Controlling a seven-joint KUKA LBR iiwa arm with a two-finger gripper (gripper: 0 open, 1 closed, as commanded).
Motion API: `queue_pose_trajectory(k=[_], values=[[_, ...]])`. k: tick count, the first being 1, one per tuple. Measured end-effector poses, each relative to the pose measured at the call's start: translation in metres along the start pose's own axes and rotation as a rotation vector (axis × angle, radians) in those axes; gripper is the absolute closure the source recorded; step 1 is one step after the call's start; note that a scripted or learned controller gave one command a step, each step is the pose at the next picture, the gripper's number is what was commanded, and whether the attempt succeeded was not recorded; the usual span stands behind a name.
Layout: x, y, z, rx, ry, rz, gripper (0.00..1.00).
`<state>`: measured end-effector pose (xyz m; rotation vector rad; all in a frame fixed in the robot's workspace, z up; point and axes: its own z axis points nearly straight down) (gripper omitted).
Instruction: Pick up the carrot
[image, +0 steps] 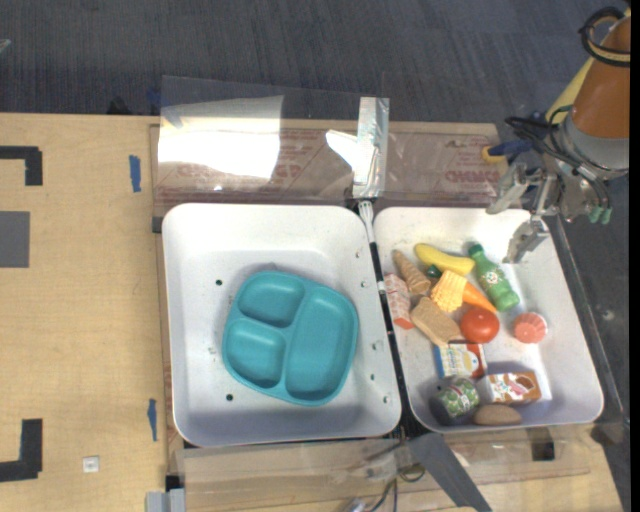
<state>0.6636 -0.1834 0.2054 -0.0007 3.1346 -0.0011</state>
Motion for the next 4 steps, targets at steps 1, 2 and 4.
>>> queue_pose_trajectory(k=[1,2,4], values=[[-0.006,0.082,0.107,0.000,-0.005,-0.050,0.00],[0.065,0.070,0.115,-0.001,-0.003,-0.208,0.00],[0.110,0.123,0.016,-0.001,-0.005,-0.425,1.00]])
